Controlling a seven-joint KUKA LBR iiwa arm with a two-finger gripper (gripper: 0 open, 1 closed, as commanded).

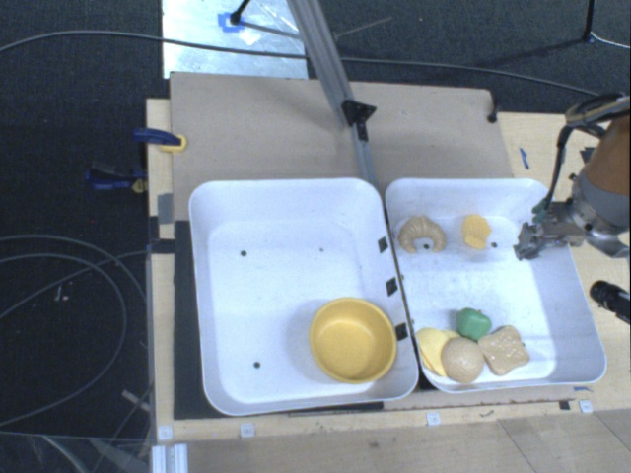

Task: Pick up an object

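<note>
Over right bin's [567, 294] right rim | gripper [527, 241] hovers, pointing left | finger state unclear

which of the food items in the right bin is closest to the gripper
The small yellow piece at the bin's far side. It lies just left of the gripper; the croissant sits farther left.

A pale wooden surface [424, 126] stands on dark carpeted floor [69, 67], where black cables [59, 264] loop at left.
</note>
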